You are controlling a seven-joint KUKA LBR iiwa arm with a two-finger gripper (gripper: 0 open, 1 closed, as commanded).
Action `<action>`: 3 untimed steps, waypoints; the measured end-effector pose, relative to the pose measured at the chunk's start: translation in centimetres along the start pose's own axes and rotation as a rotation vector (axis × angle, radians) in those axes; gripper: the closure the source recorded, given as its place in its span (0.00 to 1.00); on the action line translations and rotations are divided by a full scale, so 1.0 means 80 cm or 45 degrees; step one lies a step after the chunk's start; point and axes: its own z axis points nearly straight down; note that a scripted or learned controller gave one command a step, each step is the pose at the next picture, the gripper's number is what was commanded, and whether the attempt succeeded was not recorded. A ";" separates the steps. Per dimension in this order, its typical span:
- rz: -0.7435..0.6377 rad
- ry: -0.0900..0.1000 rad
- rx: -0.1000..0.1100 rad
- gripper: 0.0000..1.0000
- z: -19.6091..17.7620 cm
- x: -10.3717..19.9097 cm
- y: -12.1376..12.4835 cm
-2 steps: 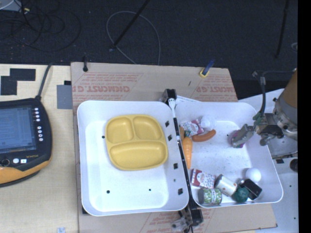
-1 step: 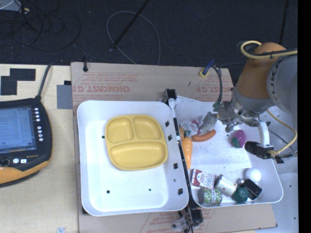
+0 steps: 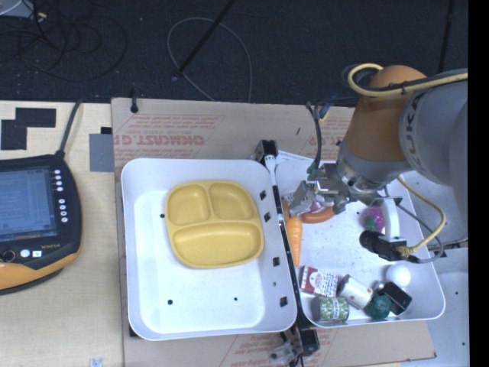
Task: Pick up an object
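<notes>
Where 2 bins meet, gripper (image 3: 304,202) over carrot (image 3: 293,239), grasp state unclear.

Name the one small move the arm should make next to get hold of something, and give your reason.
Probably lower the tool straight down onto the carrot. The tool hangs over the left edge of the right bin, close above the carrot's upper end, while the other items lie clustered along that bin's near and right sides.

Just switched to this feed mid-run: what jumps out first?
The yellow divided plate lying in the left bin catches the eye first. Next, the grey and orange arm leans over the right bin, its gripper low near the orange carrot at that bin's left wall.
</notes>
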 end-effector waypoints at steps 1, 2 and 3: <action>0.005 -0.002 0.001 0.00 0.065 -0.128 0.002; -0.001 -0.002 -0.004 0.00 0.057 -0.174 0.063; 0.002 -0.002 -0.003 0.00 0.015 -0.209 0.010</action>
